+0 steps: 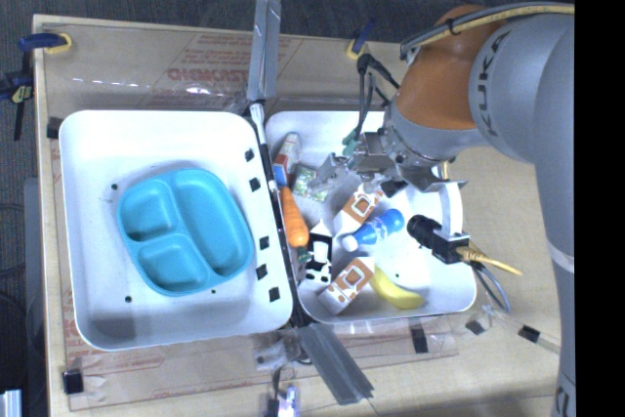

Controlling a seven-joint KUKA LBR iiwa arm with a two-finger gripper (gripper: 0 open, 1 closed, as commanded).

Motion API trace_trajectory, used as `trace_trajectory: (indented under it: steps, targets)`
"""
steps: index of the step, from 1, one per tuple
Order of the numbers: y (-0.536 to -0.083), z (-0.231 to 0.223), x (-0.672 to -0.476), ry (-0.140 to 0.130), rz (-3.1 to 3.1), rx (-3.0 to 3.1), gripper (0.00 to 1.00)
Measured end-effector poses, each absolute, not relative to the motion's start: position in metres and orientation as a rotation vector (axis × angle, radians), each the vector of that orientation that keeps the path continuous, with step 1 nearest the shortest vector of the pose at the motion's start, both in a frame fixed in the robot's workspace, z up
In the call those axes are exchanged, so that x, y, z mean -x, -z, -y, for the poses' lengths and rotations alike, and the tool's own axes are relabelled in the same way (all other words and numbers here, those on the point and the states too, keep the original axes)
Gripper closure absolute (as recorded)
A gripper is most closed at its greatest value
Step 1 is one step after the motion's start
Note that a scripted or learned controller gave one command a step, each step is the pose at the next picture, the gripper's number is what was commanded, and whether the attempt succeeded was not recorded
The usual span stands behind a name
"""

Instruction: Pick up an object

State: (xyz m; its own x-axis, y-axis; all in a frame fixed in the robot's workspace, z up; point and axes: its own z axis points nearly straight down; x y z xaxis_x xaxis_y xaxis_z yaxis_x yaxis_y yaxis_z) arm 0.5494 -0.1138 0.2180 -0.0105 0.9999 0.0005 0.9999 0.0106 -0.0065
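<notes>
Bench-top white bins (98, 146) are set side by side. The two-finger gripper (359, 161) is held over twelve o'clock clutter in the right bin (322, 122), likely seeking an orange-and-white carton (361, 206); whether it is clenched cannot be told.

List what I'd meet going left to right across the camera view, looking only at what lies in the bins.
Blue divided plate → orange carrot → yellow banana. The other items in the right bin overlap too much to place in order.
</notes>
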Motion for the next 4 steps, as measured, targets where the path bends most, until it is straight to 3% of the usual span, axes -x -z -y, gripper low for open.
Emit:
trace_trajectory:
  steps: [1,2,3,4]
  targets:
    - [-0.114,0.14,-0.566,0.019,2.052,2.403,0.0]
    - [-0.152,0.2,-0.549,-0.004,2.13,2.306,0.0]
    - [-0.091,0.186,-0.589,-0.002,2.268,2.175,0.0]
    - [-0.091,0.164,-0.598,-0.002,2.219,2.225,0.0]
